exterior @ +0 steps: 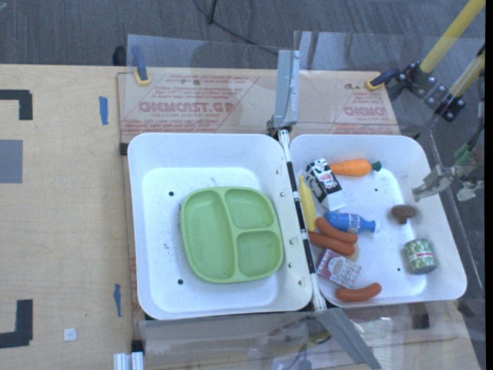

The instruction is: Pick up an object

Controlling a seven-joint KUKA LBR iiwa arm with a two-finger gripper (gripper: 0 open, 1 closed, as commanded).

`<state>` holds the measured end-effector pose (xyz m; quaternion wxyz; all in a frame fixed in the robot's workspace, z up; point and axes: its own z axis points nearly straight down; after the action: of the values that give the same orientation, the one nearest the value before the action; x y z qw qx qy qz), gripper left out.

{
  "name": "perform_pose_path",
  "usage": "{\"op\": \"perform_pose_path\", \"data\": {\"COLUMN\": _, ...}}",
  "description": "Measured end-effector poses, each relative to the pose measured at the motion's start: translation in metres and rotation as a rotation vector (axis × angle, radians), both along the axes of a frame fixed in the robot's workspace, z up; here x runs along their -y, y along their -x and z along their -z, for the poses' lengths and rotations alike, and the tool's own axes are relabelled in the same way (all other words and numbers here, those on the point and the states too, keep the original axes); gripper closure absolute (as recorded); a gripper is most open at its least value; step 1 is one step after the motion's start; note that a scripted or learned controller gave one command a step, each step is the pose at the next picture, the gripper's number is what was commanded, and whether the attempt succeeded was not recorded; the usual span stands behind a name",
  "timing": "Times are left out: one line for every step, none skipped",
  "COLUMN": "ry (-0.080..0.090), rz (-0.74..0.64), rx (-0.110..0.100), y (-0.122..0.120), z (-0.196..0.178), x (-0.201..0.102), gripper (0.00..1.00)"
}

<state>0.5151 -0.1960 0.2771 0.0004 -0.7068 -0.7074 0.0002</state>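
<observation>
Table (54, 230): pale wood top, bearing two white bins side by side, with printed cardboard behind them.

Left bin (154, 160): holds one green plate (231, 233) with three compartments, lying flat near the bin's middle.

Right bin (416, 156): holds the loose items.
- Carrot (350, 167), orange with a green tip, at the far side, lying across.
- Carton (323, 179), black and white, just beside the carrot's left end.
- Banana (307, 204), yellow, along the left wall, running near to far.
- Bottle (348, 222), blue with a white band, right of the banana.
- Two sausages (336, 237), reddish, touching each other, just below the bottle.
- Packet (338, 269), red and white, below the sausages.
- Third sausage (358, 291), at the near edge, apart from the packet.
- Brown lump (401, 213), small, toward the right side, standing alone.
- Can (420, 256), green label, near the right wall, below the brown lump.

Hand (433, 183): metal, at the right rim of the right bin, above and right of the brown lump and not touching it. Nothing is seen in it; whether its fingers are spread or closed cannot be told at this size.

Yellow bars (454, 25) with a black clamp stand at the upper right, off the bins.
</observation>
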Motion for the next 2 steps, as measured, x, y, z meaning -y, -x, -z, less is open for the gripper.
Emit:
{"op": "perform_pose_path", "data": {"ry": -0.001, "rz": -0.02, "rx": -0.001, "y": -0.058, "z": 0.067, "x": -0.029, "gripper": 0.0}}
{"op": "perform_pose_path", "data": {"ry": 0.002, "rz": -0.083, "rx": 0.003, "y": -0.095, "z": 0.18, "x": -0.049, "gripper": 0.0}}
